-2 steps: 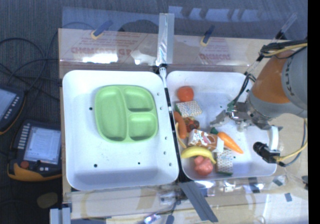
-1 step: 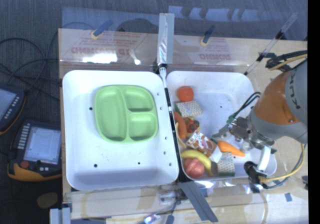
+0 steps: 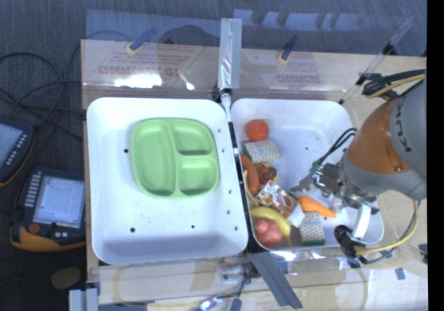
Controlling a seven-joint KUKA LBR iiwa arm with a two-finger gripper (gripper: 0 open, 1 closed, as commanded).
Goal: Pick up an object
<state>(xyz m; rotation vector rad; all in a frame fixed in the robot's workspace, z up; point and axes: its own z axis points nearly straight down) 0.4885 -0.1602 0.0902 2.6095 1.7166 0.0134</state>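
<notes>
1. White plastic forms the two shallow bins sitting side by side on the bench (image 3: 97, 49); the left bin (image 3: 111, 233) carries a green divided plate (image 3: 175, 157) near its centre.
2. The right bin (image 3: 305, 119) holds a cluster of small things along its 9 o'clock wall, running down to 6 o'clock: an orange-red ball (image 3: 258, 130) at the top, a patterned block (image 3: 263, 151) just below it, a printed packet (image 3: 275, 198), a yellow banana (image 3: 271, 216) and a red fruit (image 3: 269, 232).
3. An orange carrot (image 3: 316, 206) lies at about 5 o'clock in that bin, touching or just beside the gripper.
4. The gripper (image 3: 326, 188) reaches in from 3 o'clock, low over the carrot; whether the jaws are apart or together cannot be told.
</notes>
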